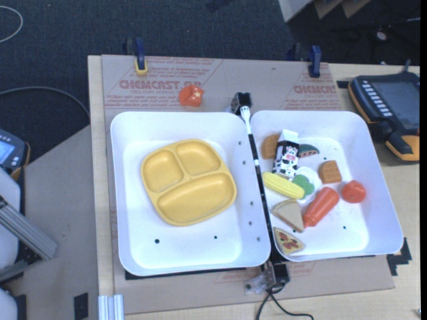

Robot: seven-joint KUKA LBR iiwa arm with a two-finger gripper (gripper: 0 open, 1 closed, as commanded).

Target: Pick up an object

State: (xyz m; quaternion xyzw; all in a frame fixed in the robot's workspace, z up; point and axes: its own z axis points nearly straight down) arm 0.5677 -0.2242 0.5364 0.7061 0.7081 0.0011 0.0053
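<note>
camera view:
step: pre-reach, nothing picked yet; judged start of task.
end effector: gripper state cannot be told from this frame.
landmark: right bin (373, 179), white, shallow, holds all the toy food.
likely target: carrot (320, 205), orange, lower middle of right bin, free on its right side.
carrot axis: long axis runs diagonal, upper right to lower left; which end is the tip, too small to tell.
neighbours: corn (283, 186) just left of carrot, long axis near level, tilting down to the right; sandwich slice (289, 213) touching carrot's lower end; tomato (353, 191) near, on carrot's right.
others in right bin: cow carton (288, 159) upper middle, cookie (329, 172) above carrot, pizza slice (289, 241) at bottom left corner.
left of right bin: left bin (133, 232) with yellow divided tray (189, 180).
next move, judged: descend over carrot's middle, fingers set across the diagonal, clear of sandwich slice.
risk: crowded pile, fingers may nudge corn.
</note>
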